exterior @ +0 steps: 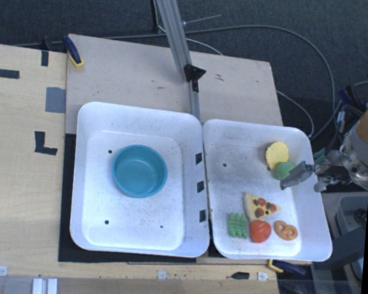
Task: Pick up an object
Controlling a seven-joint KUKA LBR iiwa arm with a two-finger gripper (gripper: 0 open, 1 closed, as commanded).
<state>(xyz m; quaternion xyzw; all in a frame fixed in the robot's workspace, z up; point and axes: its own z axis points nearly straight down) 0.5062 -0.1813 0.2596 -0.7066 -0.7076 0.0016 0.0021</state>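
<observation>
Camera view: we see the gripper (pixel 297 174) over the right bin (pixel 232 179), just beside the green object (pixel 283 168) and below the yellow piece (pixel 276 153). We cannot tell how its jaws stand. Further below the yellow piece lie the pizza slice (pixel 259 207), tomato (pixel 260 231), pretzel (pixel 285 231) and green ridged piece (pixel 238 225). The blue bowl (pixel 139 170) sits in the left bin (pixel 92 167).
</observation>
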